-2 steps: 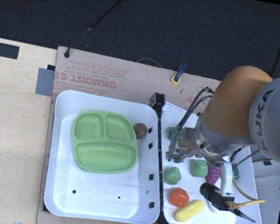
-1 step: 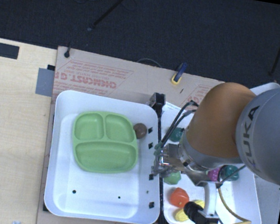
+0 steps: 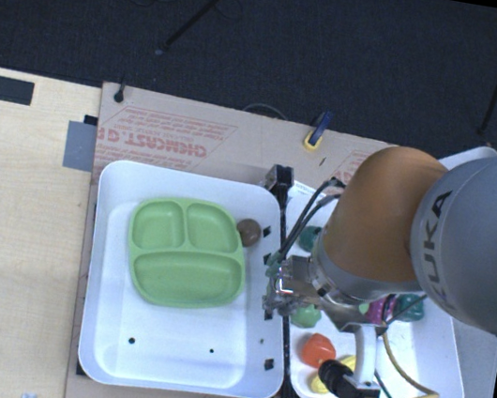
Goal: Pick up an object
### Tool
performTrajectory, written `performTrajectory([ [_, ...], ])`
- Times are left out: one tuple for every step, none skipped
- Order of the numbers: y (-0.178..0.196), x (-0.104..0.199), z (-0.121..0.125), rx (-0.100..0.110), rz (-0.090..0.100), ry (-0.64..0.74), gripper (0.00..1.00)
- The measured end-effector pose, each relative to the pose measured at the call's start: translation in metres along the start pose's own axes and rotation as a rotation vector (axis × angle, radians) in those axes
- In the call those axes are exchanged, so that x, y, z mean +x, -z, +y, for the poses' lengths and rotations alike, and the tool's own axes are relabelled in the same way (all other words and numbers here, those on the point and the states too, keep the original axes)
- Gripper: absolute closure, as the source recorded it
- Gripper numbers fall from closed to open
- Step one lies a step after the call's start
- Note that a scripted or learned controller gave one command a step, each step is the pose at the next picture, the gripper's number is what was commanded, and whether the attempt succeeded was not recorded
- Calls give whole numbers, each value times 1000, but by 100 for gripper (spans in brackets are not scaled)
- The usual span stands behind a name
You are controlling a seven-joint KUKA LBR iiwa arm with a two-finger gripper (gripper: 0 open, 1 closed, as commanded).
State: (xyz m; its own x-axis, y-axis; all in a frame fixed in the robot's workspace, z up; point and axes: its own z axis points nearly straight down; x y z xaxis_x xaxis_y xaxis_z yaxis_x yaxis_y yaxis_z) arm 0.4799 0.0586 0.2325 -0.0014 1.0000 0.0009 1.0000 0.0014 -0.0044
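my gripper (image 3: 294, 292) hangs just right of the green 3-part plate (image 3: 186, 254), above the wall between the 2 bins. whether my grip is apart or together i cannot tell, since my own arm covers it. right of the plate, in the right bin (image 3: 443, 390), a green lump (image 3: 307, 317) sits just beside me, with an orange-red piece (image 3: 317, 348) and a yellow piece (image 3: 323, 380) near it. a small brown ball (image 3: 248, 231) lies by the plate's upper right corner in the left bin (image 3: 100, 310).

Grey arm (image 3: 474, 243) in from right, end effector (image 3: 285, 288) low beneath wrist (image 3: 348, 282).
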Motion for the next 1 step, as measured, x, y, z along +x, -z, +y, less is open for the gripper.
performTrajectory([
  [3, -13, 4, -1, -1, -3, 100],
])
